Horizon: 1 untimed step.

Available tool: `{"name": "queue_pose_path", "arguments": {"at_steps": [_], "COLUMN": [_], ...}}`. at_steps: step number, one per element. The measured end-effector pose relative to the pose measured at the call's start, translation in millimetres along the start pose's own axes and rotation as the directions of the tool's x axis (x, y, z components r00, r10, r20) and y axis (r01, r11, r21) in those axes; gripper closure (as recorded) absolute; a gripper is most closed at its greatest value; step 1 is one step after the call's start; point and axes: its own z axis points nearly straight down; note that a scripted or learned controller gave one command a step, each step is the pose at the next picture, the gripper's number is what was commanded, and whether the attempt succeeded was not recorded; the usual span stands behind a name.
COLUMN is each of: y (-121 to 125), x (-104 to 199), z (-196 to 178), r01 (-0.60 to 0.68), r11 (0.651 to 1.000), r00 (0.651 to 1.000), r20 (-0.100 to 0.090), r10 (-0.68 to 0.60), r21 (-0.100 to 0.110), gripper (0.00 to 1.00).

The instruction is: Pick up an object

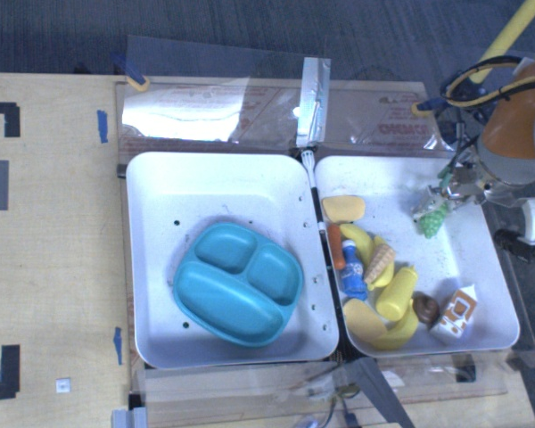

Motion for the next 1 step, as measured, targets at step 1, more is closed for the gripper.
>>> {"name": "queue_pose_path", "arguments": {"at_steps": [1], "y": [10.7], "x": [36.9], "z": [-94.4], "r01": [-0.151], "r11": [0.989], "r00": [0.989], "r20": [0.004], "r10": [0.151], "r21": [0.0], "gripper": [1.0]}}
